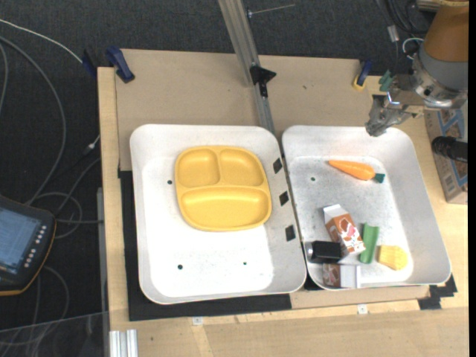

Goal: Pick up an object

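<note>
The arm reaches in from the right, its grey body and orange band at the upper right corner, and the gripper [378, 122] hangs over the far rim of the right bin [424, 199]. From this slant I cannot tell whether the jaws are apart or together; nothing is seen between them.

The task names no particular object. The nearest candidate is the carrot [352, 169], lying flat in the far part of the right bin, just below the gripper but apart from it. Its long axis runs nearly left to right with a slight slope: the narrow orange tip points to the left and a little toward the far rim, while the thick end with its small green stub points right.

Toward the near end of the same bin lies a cluster. A small carton [343, 229] with a white top and reddish face lies with its long axis running from upper left to lower right. A green piece [368, 242] stands just beside it on the right, touching a yellow lumpy item [393, 256]. A black block [325, 251] sits to the carton's left, and a brown-and-white packet [341, 275] rests against the near rim.

The left bin [149, 222] holds a yellow divided plate [222, 187]. Both bins sit side by side on the desk [186, 88].
</note>
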Controlling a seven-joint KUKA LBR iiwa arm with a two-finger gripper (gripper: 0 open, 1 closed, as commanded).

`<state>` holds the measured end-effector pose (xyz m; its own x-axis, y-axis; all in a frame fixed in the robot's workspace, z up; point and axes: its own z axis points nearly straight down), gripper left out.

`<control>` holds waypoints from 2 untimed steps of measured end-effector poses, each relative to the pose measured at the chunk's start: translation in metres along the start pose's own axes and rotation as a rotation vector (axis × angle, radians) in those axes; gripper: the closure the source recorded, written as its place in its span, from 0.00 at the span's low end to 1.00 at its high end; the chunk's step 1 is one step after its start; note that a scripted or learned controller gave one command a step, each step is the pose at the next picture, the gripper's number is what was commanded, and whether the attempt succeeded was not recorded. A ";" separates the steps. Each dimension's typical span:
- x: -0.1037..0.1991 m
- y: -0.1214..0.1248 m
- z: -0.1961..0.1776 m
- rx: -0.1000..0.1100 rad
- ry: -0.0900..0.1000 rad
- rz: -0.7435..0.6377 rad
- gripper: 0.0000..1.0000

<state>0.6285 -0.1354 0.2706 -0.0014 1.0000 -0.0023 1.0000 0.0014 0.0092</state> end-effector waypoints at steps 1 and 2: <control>0.048 -0.005 -0.004 0.010 0.004 -0.005 1.00; 0.106 -0.020 -0.001 0.012 0.006 -0.006 1.00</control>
<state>0.6082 -0.0295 0.2712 -0.0071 1.0000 0.0032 1.0000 0.0072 -0.0030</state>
